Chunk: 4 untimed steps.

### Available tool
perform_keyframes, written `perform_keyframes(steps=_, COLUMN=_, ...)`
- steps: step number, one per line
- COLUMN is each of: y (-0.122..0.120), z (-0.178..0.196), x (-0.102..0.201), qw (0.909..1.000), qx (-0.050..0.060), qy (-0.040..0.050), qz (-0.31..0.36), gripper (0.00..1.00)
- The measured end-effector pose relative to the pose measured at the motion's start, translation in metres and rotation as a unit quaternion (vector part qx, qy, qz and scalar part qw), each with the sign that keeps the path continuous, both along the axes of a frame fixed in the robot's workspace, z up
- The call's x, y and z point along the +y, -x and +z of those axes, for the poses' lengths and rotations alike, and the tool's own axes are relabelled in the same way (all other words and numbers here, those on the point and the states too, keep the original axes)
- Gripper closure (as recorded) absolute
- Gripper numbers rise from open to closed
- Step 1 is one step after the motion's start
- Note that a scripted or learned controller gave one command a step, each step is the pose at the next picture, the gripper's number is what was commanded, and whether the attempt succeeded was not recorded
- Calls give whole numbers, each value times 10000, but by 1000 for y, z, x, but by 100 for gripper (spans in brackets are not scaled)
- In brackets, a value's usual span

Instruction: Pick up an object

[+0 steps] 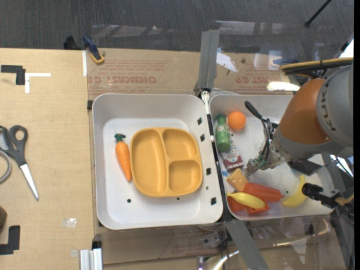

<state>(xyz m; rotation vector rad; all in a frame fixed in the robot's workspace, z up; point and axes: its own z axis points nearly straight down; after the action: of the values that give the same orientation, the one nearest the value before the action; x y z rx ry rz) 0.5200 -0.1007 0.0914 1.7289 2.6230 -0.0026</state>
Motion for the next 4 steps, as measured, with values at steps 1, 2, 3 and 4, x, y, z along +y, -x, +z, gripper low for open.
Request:
perform_keyframes(steps=1, y=1, z=8, x=-5, qw=9570, qx=7, qy=6, qz=-2902, gripper=100)
perform_keyframes(steps=2, y=1, z=8, x=-5, qw=9569, qx=9, qy=5, qz=-2903, gripper=0)
perform_keyframes(steps=3, y=-98, z=68, x=-47, qw=9682, qx=-11, qy=7, qz=-2502, gripper=0)
perform_keyframes(steps=4, y=-68, z=11, x=-83, qw=9685, qx=-32, qy=-14, qz=-2490, gripper=0)
